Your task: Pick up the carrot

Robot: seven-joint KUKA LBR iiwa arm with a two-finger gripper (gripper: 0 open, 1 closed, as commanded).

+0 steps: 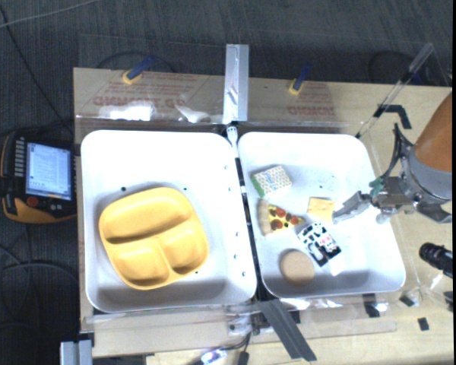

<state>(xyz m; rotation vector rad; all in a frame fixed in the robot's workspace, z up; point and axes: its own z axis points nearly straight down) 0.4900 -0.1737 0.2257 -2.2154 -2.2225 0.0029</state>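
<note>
White right bin (365, 152) holds several small things; which is the carrot I cannot tell. Claw (348, 208) hangs toward the bin's 3 o'clock side, grip state unclear.

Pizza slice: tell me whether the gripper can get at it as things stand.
Probably yes: the pizza slice lies uncovered in the right bin, and the gripper hangs over that bin; the yellow block sits between them, though low.

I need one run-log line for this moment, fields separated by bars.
arm: over right bin | end effector: beside yellow block | carrot: not identifiable | left bin: yellow divided plate
</note>
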